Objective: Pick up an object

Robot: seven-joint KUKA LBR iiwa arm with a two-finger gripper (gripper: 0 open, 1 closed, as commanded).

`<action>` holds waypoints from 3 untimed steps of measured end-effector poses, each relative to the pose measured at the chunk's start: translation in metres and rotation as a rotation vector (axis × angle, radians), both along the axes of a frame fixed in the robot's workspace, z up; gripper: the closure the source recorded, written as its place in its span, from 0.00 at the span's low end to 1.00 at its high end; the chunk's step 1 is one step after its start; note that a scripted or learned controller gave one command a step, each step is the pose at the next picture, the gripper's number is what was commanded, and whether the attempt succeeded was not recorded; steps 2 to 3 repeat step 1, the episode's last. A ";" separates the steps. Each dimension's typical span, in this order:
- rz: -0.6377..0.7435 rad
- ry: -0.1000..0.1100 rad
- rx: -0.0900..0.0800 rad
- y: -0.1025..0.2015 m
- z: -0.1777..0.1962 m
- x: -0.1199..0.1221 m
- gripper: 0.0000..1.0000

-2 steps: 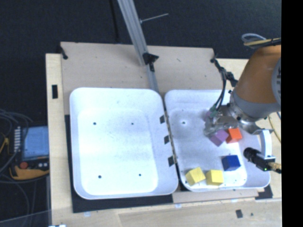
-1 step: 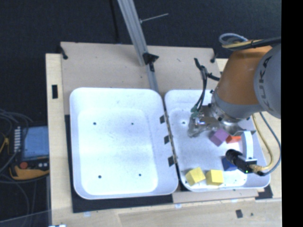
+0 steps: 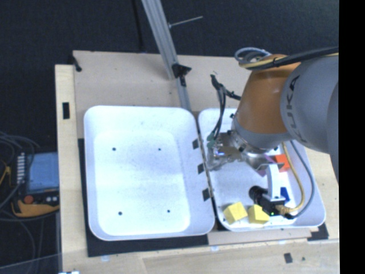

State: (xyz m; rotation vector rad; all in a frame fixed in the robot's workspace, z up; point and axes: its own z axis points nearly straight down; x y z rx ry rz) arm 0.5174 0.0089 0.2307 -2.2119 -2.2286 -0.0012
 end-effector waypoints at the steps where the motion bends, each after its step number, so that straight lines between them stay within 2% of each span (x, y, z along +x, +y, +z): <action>1: 0.002 -0.002 0.000 0.057 0.012 -0.002 1.00; 3: 0.002 -0.002 0.000 0.057 0.012 -0.002 1.00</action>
